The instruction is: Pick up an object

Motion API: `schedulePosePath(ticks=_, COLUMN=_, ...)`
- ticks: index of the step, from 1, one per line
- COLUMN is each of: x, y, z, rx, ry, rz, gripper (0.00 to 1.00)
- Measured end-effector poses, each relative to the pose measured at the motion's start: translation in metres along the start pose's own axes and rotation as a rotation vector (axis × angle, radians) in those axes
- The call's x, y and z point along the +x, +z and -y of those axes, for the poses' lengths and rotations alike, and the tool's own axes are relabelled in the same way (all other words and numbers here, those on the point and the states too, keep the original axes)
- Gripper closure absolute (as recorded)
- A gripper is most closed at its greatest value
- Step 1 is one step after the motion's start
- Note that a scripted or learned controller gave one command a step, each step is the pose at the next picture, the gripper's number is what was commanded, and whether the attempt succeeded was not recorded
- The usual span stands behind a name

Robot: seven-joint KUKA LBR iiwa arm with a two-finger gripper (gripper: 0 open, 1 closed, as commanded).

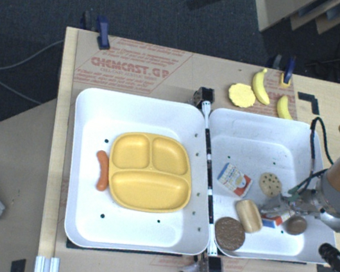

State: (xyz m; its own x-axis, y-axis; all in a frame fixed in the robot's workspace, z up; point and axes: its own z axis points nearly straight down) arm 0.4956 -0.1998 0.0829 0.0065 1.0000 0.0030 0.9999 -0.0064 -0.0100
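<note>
- Step in hand: the approach. The gripper (pixel 282 209) is low inside the right bin (pixel 259 131), near that bin's right wall, and nothing can be seen lifted.
- Jaws: too small and cluttered at the tip to say; cannot tell whether apart, together or clamped on anything.
- Likely targets, all in the right bin's front half: a tan bread roll (pixel 249 216) just left of the gripper, a small brown round piece (pixel 295 224) just right of it, and a flat red and blue item (pixel 273 217) under the tip, partly hidden.
- Next move, by my reading: settle on one piece, close squarely on it, then lift straight up. The pieces lie close together, so a stray nudge is a risk.
- Also in the right bin: a dark brown round patty (pixel 229 233) at the front edge touching the roll, a speckled cookie (pixel 270 182), and a small white carton (pixel 234 179) nearer the middle.
- Left bin (pixel 86 150): a yellow divided plate (pixel 149 172) with a hot dog sausage (pixel 102 170) beside its left edge. Well apart from the work.
- On the tabletop (pixel 130 66) behind the right bin: two bananas (pixel 261 87) (pixel 284 108) and a yellow crinkled slice (pixel 241 95).
- A black cable (pixel 316 135) drapes over the right bin's rear right corner, close to the arm.
</note>
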Motion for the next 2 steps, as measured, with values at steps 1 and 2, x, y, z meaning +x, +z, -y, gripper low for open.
schedulePosePath(ticks=1, x=0.002, y=-0.012, z=-0.006, rx=-0.013, ry=-0.005, rz=0.004, gripper=1.0)
schedulePosePath(ticks=2, x=0.076, y=-0.039, z=-0.051, rx=-0.016, ry=-0.015, rz=0.002, gripper=1.0)
